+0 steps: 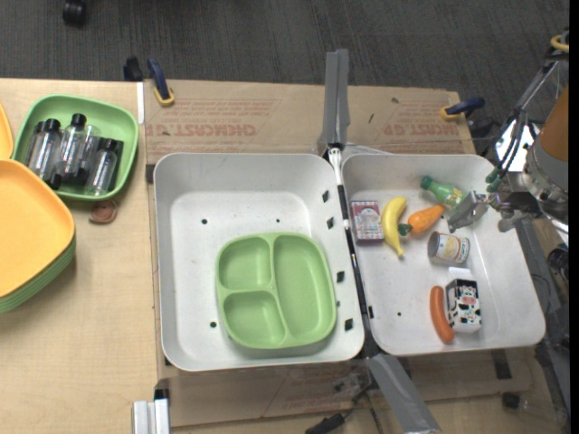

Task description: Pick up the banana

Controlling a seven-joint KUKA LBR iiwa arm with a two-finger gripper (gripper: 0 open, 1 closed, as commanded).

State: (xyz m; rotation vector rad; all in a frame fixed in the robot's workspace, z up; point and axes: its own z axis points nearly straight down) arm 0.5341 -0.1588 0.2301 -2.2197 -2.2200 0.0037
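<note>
Approach step: gripper (472, 208) low in the right bin (507, 333), nothing between its fingers, spread or pressed together I cannot tell.
Near to far: one hot dog (441, 314) and one cow carton (465, 304) nearer than it, one can (449, 248), one carrot (424, 218), one banana (393, 225) just left past the carrot, one green bottle (440, 190) beyond. Next: shift left, drop over the banana, clear the carrot.
</note>
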